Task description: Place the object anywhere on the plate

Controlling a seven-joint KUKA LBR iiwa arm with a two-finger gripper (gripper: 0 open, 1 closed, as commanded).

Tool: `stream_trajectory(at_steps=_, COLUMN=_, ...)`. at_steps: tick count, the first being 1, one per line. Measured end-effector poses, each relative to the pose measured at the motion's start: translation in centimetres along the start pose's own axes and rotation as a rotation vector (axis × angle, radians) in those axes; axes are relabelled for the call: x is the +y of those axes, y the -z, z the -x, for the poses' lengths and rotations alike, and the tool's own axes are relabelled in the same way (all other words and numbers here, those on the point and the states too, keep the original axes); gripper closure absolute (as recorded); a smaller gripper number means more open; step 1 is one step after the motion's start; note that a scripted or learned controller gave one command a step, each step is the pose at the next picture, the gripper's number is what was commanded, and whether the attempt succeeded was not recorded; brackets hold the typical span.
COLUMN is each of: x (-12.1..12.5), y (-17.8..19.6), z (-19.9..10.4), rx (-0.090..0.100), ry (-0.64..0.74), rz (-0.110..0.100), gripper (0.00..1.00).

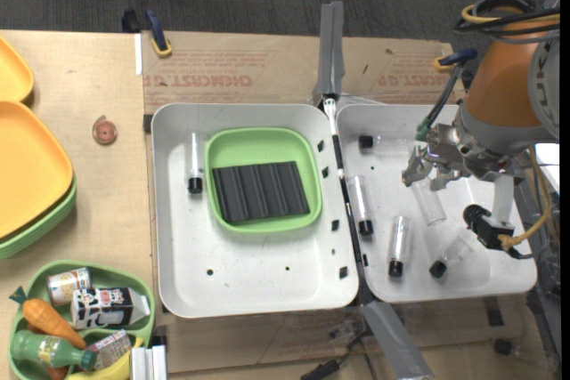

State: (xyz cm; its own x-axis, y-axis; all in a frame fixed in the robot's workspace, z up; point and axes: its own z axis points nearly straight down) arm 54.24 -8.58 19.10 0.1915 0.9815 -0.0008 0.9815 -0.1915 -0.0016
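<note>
plate left bin, rim clear (mat inside) | gripper over right bin

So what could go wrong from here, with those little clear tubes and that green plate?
The tubes in the right bin are clear and small, so the hand may well miss or lose one. Several lie close together, so reaching for one could knock its neighbours. The plate sits in the left bin with a dark ridged block covering much of it, so a tube set there might roll off.
</note>
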Motion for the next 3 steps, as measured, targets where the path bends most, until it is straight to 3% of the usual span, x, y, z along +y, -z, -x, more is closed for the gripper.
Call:
stream_trajectory(at_steps=1, x=-0.3, y=-0.1, z=-1.5, rx=-0.001, ry=0.179, rz=-0.002, gripper=1.0)
stream_trajectory(at_steps=2, x=-1.3, y=-0.1, z=-3.8, rx=0.0, ry=0.444, rz=-0.001, gripper=1.0)
stream_trajectory(at_steps=3, x=0.1, y=1.2, z=-7.7, rx=-0.001, ry=0.53, rz=0.0, gripper=1.0)
